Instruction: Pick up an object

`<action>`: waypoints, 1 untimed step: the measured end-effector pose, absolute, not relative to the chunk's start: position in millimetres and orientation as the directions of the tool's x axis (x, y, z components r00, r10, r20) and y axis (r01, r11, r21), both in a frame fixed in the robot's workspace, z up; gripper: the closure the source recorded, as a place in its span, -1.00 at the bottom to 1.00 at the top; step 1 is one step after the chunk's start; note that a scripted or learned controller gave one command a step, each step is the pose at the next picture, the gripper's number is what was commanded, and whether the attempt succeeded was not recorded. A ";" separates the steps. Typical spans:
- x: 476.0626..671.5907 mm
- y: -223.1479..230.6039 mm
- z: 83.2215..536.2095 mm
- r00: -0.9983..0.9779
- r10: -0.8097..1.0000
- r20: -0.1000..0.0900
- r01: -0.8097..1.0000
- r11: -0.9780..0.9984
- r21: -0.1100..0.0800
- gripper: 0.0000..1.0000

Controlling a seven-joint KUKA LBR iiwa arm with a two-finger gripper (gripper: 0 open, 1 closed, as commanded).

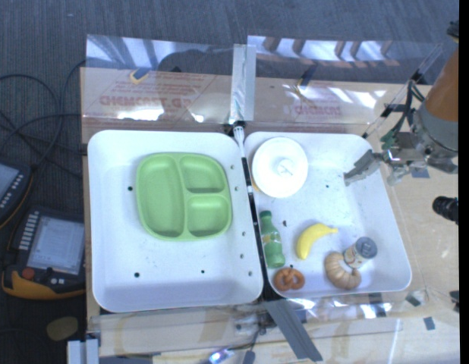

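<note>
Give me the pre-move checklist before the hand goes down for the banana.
1. Banana in view in the right bin, uncovered: ok.
2. Room around it: ok; green bottle and brown pastry lie apart from it.
3. Hand above the banana: not ok; it sits up and right of it, near the bin's far right side.
4. Hand carrying nothing: ok.
5. Fingers ready to grasp: cannot tell.

- One camera is fixed high above the bench (417,226), looking down at a slant.
- It stands far enough back to take in both white bins (113,279), side by side.
- The arm (439,105) enters from the picture's right.
</note>
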State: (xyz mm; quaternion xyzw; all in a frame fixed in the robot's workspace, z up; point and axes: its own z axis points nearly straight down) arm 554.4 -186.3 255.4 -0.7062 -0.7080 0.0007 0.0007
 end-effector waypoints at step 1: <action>532.8 -221.7 167.1 -0.143 0.990 0.000 0.990 0.143 -0.001 -1.00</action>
